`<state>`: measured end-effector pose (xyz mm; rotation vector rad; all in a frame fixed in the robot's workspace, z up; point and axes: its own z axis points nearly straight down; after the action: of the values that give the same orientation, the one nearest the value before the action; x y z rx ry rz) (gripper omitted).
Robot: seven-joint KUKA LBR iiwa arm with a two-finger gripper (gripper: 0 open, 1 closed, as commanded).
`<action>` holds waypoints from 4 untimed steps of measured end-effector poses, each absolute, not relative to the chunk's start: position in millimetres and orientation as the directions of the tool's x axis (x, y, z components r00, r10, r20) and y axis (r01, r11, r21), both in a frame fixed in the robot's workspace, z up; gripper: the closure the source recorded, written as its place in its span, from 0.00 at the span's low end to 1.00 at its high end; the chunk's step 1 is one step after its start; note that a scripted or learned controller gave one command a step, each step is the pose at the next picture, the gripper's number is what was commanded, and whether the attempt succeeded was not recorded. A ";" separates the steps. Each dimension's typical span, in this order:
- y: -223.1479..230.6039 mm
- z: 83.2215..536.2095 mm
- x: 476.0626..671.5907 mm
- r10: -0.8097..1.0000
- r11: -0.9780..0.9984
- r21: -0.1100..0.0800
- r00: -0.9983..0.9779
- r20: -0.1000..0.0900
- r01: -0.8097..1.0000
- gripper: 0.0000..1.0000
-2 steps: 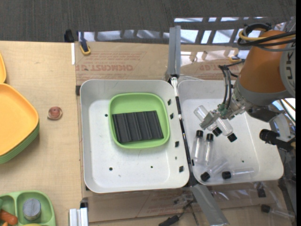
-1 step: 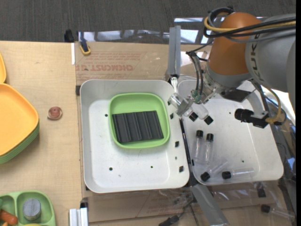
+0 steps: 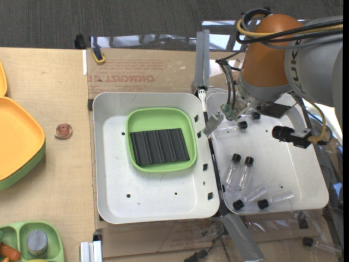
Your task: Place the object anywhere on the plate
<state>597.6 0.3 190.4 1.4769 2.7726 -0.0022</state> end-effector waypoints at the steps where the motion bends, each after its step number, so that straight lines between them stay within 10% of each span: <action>1: 14.5 232.0 567.6 0.871 0.491 0.000 -0.491 -0.002 0.871 0.00; 3: -22.8 209.5 510.5 0.923 0.384 -0.003 -0.384 0.000 0.923 0.00; 4: -24.7 217.8 511.3 0.925 0.380 -0.004 -0.380 -0.001 0.925 1.00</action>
<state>511.3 -24.7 217.8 1.7493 2.6110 -0.0057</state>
